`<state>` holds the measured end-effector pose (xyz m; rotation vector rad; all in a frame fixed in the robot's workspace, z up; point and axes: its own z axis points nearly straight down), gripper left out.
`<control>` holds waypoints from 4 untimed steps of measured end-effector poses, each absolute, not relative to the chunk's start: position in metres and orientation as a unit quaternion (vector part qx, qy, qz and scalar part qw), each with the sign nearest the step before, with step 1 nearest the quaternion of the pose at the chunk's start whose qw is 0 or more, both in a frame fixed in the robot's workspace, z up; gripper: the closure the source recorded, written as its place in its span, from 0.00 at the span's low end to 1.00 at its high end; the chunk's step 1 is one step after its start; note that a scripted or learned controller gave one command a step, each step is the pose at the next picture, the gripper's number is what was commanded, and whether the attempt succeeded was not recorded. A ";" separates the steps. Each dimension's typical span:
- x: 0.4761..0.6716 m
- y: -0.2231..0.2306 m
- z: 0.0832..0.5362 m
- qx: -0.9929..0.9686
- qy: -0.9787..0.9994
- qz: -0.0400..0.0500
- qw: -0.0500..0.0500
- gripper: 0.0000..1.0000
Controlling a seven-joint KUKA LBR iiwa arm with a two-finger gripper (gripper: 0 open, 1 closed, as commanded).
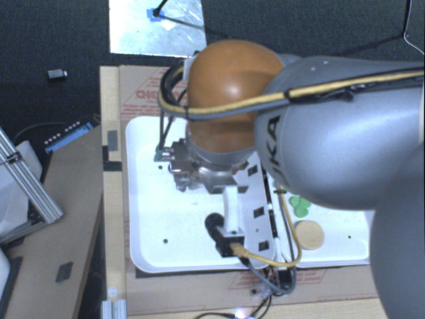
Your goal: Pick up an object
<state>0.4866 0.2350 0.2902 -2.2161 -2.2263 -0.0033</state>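
Note:
The big grey arm with its orange band reaches in from the right and covers most of both bins. Its wrist and gripper (178,168) hang over the middle of the left white bin (147,205), pointing down towards the bin floor. I see nothing held under it. In the right bin (346,246), close to the divider, lie a small green object (300,207) and, just in front of it, a round tan disc (309,235). Both lie to the right of the gripper, partly behind the yellow cable.
The bins rest on a cardboard sheet (143,92) on the bench. A shiny foil sheet (156,18) lies on the dark floor behind. A wooden side surface with aluminium rails (33,191) stands to the left.

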 end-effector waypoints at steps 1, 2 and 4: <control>0.590 0.233 0.311 -0.707 -0.707 -0.004 -0.003 1.00; 0.649 0.234 0.367 -0.706 -0.708 -0.005 -0.002 1.00; 0.602 0.216 0.384 -0.707 -0.707 -0.004 -0.003 1.00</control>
